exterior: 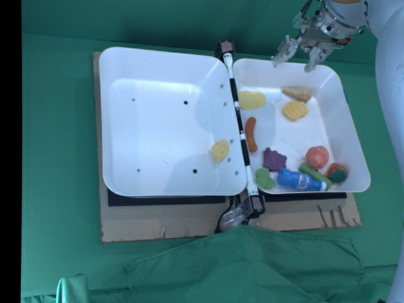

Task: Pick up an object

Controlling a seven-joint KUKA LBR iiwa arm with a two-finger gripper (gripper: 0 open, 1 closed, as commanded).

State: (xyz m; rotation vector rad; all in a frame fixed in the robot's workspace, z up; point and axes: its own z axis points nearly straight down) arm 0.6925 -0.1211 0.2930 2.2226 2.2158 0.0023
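Note:
My gripper (297, 57) hangs open above the far edge of the right bin (352, 145), nothing between its fingers. Below it in that bin lie a tan cone-shaped piece (297, 93), a yellow lumpy piece (295, 110) and a yellow block (252, 100). Further forward are an orange sausage (251, 134), a purple grape bunch (274, 160), a pink round piece (317, 157), a blue bottle (300, 180), a green stick (312, 173), a green leafy piece (264, 179) and a red-and-green piece (337, 172). The left bin (132, 68) holds one small yellow piece (219, 150) near its right wall.
A black-and-white striped divider bar (240, 122) runs between the two bins. Both bins rest on a cardboard sheet (158, 226) over green cloth. A bunched fold of green cloth (252, 264) lies at the front.

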